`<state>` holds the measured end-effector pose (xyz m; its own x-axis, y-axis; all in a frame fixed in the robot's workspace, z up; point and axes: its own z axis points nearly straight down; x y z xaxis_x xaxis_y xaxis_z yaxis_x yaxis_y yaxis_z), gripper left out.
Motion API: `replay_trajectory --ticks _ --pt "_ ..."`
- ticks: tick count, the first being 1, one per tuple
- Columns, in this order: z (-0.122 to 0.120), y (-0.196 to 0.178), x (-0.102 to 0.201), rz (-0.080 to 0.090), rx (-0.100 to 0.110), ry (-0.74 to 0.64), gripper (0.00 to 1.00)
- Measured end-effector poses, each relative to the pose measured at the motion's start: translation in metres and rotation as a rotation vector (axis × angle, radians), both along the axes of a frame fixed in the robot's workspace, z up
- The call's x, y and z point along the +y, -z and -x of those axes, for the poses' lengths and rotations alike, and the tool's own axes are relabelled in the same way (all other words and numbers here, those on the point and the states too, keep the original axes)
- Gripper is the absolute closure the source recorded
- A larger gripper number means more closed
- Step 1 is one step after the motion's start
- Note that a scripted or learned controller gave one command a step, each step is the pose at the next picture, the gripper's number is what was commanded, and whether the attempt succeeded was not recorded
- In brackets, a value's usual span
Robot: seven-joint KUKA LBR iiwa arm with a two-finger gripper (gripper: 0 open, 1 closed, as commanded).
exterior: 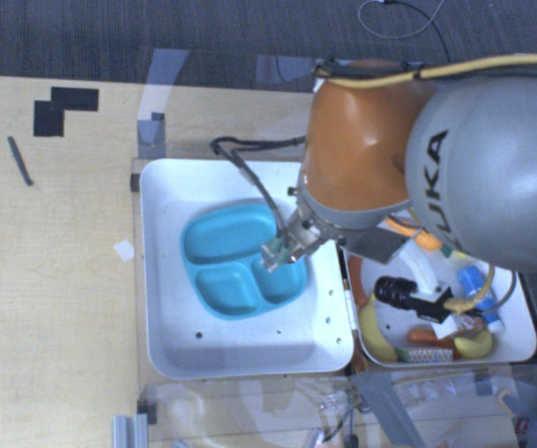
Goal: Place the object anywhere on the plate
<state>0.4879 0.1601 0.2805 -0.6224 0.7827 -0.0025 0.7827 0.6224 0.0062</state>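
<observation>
A blue plate (231,259) with three compartments lies in the left white bin (165,334). My gripper (280,249) hangs low over the plate's right side, at the ridge between the large upper compartment and the lower right one. Its tip looks pale green and blurred, and I cannot tell whether anything is held in it. The big orange and grey arm reaches in from the right and covers the bin's upper right corner.
The right bin (520,348) holds a yellow banana (373,329), a second yellow piece (474,343), a red item (427,336), a blue item (473,279) and an orange item (427,242). The arm hides much of that bin. A wooden bench (53,297) spreads to the left.
</observation>
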Motion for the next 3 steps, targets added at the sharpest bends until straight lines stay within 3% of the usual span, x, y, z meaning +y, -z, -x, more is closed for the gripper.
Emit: replay_trajectory --ticks 1,2,3 --pt "-0.001 -0.011 0.001 -0.001 -0.005 -0.005 1.0" --pt "0.0 0.102 0.026 0.002 0.002 -0.395 1.0" --pt "-0.025 0.002 0.076 0.001 -0.002 -0.332 1.0"
